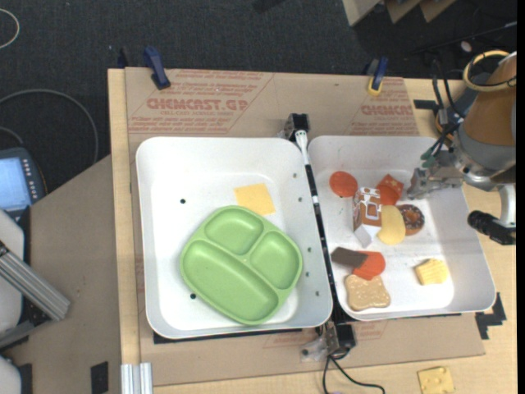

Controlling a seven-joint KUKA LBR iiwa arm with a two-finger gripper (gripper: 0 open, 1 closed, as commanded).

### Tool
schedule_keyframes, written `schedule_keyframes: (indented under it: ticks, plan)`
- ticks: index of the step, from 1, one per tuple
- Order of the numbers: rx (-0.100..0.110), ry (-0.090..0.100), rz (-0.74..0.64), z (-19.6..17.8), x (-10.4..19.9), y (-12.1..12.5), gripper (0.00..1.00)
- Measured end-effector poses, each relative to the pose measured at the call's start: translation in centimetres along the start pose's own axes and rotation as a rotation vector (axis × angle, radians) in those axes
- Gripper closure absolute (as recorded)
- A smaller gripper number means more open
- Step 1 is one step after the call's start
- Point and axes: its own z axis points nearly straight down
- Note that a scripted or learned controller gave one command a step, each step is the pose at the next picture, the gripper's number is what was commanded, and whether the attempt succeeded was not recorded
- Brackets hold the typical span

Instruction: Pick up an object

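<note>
Bright, even overhead light, soft shadows, mild glare on white bins (156, 220), slightly soft focus.

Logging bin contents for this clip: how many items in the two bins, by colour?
Green: 1, divided plate
Yellow: 3, cheese slice, oval piece, cheese wedge
Red or orange: 3
Brown or tan: 3, including toast
Red-and-white: 1, carton
Total: 11

Smooth glossy plastic is showing on the green tray (239, 263) and white bins (156, 220); the bench (123, 220) is looking like matt cardboard.

Blue clamps (156, 67), cardboard bench (205, 101)
</note>
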Motion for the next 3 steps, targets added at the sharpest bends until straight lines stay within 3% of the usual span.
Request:
schedule_keyframes:
  ticks: [1,2,3]
  plan:
    - [0.002,0.005,-0.002,0.1,0.2,0.0,0.00]
    - [0.001,-0.002,0.006,1.0,3.4,-4.4,0.00]
    - [-0.005,-0.004,-0.002,1.1,8.8,0.6,0.00]
